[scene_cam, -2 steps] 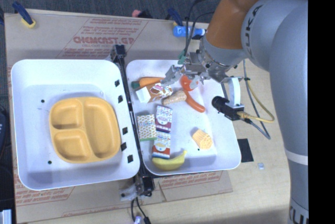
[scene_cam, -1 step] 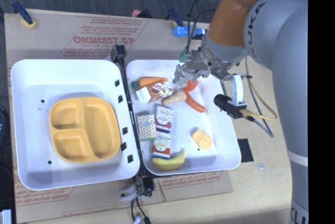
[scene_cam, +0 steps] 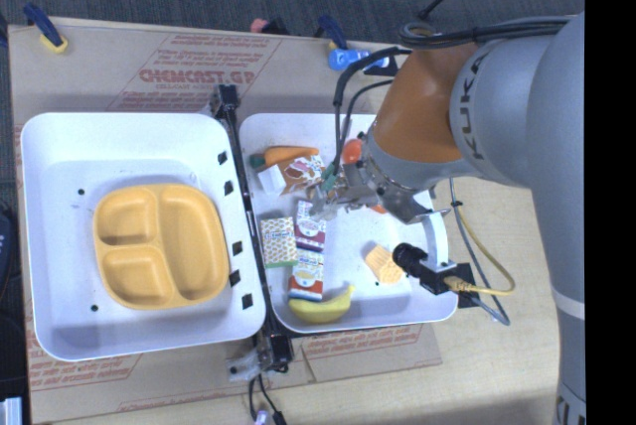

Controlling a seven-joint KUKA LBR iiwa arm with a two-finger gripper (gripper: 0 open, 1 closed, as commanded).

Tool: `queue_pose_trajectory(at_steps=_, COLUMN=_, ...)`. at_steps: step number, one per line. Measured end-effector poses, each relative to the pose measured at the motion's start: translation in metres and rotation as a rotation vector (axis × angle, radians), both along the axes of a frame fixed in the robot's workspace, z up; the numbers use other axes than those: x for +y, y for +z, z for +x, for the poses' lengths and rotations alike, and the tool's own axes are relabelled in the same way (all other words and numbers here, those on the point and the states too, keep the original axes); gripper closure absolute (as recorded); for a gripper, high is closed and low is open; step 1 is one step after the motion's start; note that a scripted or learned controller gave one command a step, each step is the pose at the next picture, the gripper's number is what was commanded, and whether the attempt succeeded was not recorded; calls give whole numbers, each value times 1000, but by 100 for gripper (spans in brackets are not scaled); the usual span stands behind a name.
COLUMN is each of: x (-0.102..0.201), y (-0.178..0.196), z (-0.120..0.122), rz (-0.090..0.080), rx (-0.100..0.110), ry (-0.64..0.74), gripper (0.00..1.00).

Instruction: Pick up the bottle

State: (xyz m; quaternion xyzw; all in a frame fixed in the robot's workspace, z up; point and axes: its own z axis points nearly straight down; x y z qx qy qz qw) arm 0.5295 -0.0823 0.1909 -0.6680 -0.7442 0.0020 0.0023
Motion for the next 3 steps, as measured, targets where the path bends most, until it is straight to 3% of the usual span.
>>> queue_pose_trajectory(at_steps=1, x=30, y=0, z=-52, rz=2, rx=-1, ry=200, gripper=100)
queue_pose_trajectory(at_steps=2, x=81, y=12, z=-53, rz=2, rx=-4, ry=519, gripper=100)
queue_pose_trajectory(at_steps=3, x=129, y=97, z=-53, rz=1, rx=-5, ry=632, gripper=100)
